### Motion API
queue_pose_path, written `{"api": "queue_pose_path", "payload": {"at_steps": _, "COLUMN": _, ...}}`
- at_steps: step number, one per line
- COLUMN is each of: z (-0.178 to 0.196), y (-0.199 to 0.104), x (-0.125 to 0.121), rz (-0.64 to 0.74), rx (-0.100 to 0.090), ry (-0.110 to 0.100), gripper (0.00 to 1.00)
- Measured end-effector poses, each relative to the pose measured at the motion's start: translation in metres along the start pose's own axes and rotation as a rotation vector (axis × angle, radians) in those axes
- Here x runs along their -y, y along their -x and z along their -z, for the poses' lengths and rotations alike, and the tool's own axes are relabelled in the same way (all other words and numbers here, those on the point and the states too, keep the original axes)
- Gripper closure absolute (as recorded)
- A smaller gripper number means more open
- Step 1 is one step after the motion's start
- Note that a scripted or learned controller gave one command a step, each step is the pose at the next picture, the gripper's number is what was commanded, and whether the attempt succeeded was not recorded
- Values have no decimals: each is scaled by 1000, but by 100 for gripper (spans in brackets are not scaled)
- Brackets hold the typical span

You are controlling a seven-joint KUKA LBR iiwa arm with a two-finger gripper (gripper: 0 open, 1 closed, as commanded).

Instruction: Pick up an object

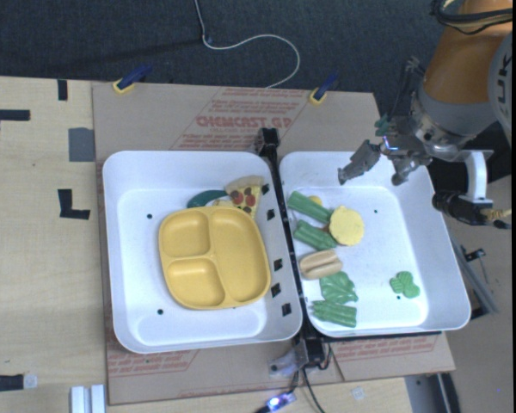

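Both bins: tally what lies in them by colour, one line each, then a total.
Yellow: 2, the divided plate and the round piece
Green: 5, four long pieces and the small broccoli
Tan: 1, the hot dog
Mixed: 1, the pizza slice
Dark teal: 1, the piece behind the plate
Total: 10

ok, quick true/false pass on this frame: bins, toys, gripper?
1. The yellow divided plate lies in the left bin. True.
2. The gripper is clamped on the pizza slice. False: it hangs with open fingers, holding nothing, over the right bin's far edge; the pizza is in the left bin.
3. The small green broccoli sits apart from the other toys. True.
4. The hot dog lies on the plate. False: it lies in the right bin, among green pieces.
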State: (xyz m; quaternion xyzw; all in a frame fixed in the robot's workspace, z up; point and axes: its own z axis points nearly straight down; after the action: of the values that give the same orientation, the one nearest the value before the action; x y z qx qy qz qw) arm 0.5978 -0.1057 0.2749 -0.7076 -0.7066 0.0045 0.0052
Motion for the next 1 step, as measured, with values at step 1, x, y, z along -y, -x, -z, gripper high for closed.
{"api": "queue_pose_path", "payload": {"at_steps": 1, "z": 7, "y": 0, "x": -2, "rz": 2, "rx": 1, "ry": 12, "gripper": 0}}
